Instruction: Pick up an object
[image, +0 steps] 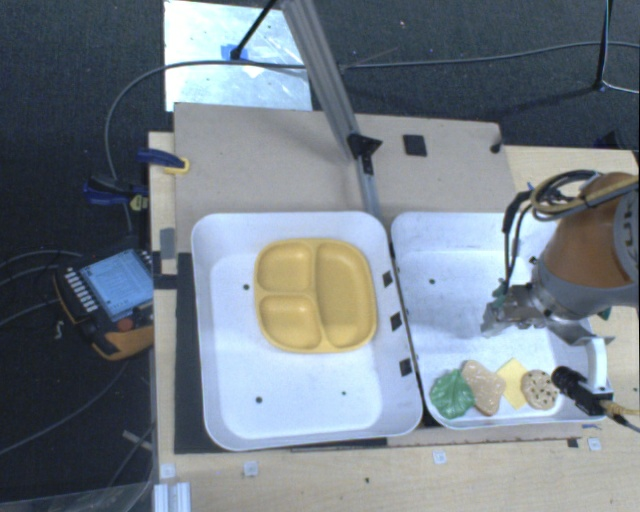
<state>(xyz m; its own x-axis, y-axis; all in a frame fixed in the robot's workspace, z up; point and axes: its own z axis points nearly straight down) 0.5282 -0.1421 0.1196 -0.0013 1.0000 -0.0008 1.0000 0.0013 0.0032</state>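
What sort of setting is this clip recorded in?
Most likely a robotics lab bench, not a kitchen: two white bins on a cardboard-topped bench, loose cables on dark carpet, and toy food pieces near the arm's claw.

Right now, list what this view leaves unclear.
- Gripper: the wrist blocks it from above, so whether its fingers are open or shut cannot be told.
- Arm: cut off by the right edge of the camera view.
- Right bin: the arm covers its right side.
- Cookie, cheese, toast and leaf: too small for fine detail; they look crowded, but whether they overlap is unclear.
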